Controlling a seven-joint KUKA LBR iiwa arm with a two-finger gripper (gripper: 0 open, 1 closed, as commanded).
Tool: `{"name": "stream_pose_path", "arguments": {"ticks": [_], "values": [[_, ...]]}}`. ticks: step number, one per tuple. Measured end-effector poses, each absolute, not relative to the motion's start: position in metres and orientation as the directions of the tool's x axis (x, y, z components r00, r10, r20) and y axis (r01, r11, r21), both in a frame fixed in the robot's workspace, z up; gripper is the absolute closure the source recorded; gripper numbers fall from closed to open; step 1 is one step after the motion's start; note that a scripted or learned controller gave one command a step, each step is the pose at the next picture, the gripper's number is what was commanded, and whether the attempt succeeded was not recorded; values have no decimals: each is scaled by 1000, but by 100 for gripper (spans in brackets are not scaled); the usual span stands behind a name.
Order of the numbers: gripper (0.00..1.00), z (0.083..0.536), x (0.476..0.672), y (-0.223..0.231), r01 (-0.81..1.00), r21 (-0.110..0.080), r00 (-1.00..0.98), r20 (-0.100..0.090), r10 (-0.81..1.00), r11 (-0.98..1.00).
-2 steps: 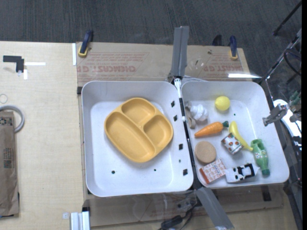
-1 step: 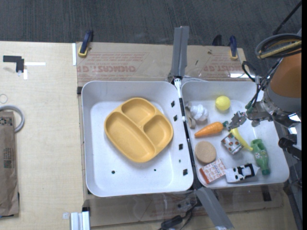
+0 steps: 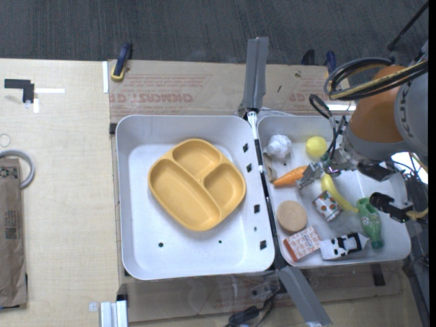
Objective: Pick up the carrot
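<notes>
My pincer [image 3: 313, 174] touches the carrot [image 3: 289, 176] in the right bin [image 3: 402, 251]; I cannot tell its grip. The left bin [image 3: 133, 203] holds a yellow plate [image 3: 197, 183].

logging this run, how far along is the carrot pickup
Done so far: the hand has reached the right bin and sits at the thick end of the carrot. In hand: a grasp try at that end; whether the fingers have closed on it cannot be told. Left: the lift, since the carrot lies flat on the bin floor between the garlic and the cookie.
</notes>
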State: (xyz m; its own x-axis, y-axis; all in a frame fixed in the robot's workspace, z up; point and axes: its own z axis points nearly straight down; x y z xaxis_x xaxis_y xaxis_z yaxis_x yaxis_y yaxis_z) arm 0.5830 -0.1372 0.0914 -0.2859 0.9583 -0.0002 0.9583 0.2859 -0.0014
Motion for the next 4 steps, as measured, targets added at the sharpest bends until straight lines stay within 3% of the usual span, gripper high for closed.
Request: {"name": "stream_pose_path", "arguments": {"ticks": [1,2,3,4], "values": [[100,101,583,-139,959,0,-282,-1,959,282],[100,138,547,-123,967,-1,-254,0,967,254],[0,138,547,-123,967,-2,-253,0,967,253],[0,91,582,-102,932,0,-362,-1,932,362]]}}
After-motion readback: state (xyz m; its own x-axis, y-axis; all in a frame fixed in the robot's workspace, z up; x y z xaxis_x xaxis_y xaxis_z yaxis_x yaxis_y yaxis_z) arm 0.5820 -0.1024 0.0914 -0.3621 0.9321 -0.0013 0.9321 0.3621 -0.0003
